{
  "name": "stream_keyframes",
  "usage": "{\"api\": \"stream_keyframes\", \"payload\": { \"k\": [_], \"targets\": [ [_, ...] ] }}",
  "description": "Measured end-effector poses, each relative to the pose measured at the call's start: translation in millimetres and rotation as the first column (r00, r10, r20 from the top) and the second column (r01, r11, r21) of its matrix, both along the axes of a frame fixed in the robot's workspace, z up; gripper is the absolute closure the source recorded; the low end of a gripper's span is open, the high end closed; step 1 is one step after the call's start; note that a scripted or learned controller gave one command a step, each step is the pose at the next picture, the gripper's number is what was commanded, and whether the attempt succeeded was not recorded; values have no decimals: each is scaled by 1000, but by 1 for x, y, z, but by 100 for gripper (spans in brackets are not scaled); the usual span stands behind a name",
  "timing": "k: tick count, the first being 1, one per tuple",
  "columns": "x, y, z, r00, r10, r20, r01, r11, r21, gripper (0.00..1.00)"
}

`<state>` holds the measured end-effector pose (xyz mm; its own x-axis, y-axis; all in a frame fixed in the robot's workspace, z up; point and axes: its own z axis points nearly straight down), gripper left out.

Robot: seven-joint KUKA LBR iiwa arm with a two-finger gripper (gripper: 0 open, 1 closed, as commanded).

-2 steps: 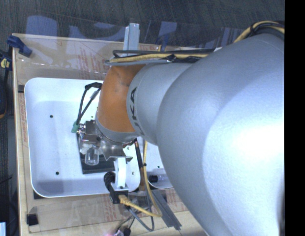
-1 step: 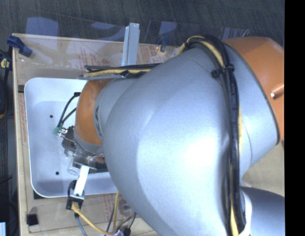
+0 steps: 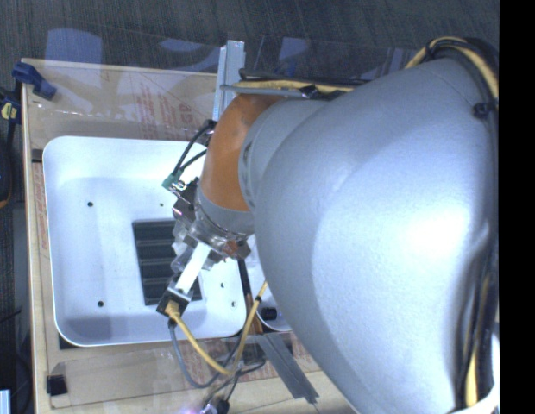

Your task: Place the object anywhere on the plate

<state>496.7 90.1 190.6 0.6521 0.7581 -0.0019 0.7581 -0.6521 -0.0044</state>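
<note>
A dark ribbed rectangular plate [image 3: 153,261] lies flat in the left white bin [image 3: 78,231], right of the bin's middle. My gripper [image 3: 198,241] hangs over the plate's right edge, below the orange wrist band [image 3: 226,158]. The wrist and its fittings cover the gripper's tips, and I cannot make out any object at the gripper or elsewhere on the bin floor. The plate's right part is hidden under the gripper.
The big grey arm [image 3: 380,231] covers the right half of the view and nearly all of the right bin; only a sliver of it [image 3: 272,313] shows. A clear panel [image 3: 129,84] stands behind the left bin. Cables trail over the bench's front edge.
</note>
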Motion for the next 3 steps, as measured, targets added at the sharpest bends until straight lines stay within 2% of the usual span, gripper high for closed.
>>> {"api": "stream_keyframes", "payload": {
  "k": [1, 2, 3],
  "targets": [
    [10, 18, -98, 960, -281, 0, 281, 960, 1, 100],
    [60, 79, -97, 865, -502, 2, 502, 865, -3, 100],
    [80, 57, 123, 947, -322, 5, 322, 947, 2, 100]
  ]
}}
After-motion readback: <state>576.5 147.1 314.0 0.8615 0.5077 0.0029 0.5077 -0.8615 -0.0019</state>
